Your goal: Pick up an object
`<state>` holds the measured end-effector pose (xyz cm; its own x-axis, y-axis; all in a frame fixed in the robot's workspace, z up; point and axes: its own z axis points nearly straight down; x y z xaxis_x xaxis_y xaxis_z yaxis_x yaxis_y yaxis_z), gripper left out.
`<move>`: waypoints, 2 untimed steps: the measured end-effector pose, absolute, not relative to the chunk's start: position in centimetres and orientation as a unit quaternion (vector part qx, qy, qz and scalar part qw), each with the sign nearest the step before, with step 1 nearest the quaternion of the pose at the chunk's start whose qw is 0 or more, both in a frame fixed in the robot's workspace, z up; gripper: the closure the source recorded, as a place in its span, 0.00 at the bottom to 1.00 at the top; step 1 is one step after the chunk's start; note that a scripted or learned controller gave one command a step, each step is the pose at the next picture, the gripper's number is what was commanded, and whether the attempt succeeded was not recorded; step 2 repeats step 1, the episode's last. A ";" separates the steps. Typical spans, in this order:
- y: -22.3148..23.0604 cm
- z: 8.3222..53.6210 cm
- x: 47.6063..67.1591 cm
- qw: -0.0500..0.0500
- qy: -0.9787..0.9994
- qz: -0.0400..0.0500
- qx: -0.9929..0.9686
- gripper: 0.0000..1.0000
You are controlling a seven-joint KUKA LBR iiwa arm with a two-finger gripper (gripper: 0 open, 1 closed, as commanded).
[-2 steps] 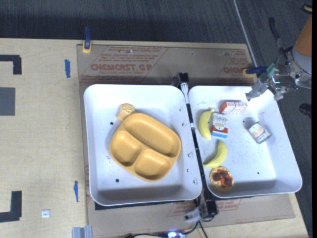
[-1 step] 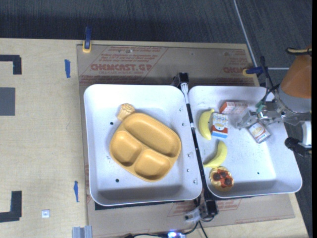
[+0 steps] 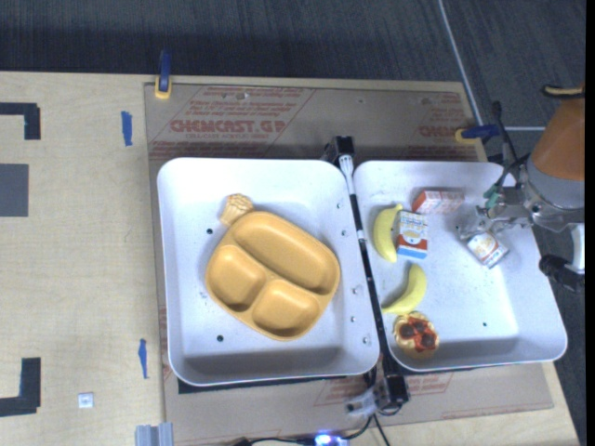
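My gripper (image 3: 494,214) hangs over the right part of the right bin (image 3: 521,342), with the grey arm and its orange band (image 3: 561,142) coming in from the right. Just below and touching or nearly touching it lies a small white packet (image 3: 485,247). To its left in the same bin are a red and white box (image 3: 437,200), a small carton (image 3: 413,233), two yellow bananas (image 3: 385,233) (image 3: 409,289) and a round red-topped pastry (image 3: 416,333).
The left bin (image 3: 186,277) holds a yellow divided plate (image 3: 271,273) and a small tan cone-like toy (image 3: 236,206) at its upper left. A black divider (image 3: 358,249) separates the two bins. A cable (image 3: 456,40) runs down towards the arm.
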<state>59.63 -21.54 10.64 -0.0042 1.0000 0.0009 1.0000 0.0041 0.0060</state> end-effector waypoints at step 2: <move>-16.6 17.1 59.5 0.001 0.708 0.001 0.706 1.00</move>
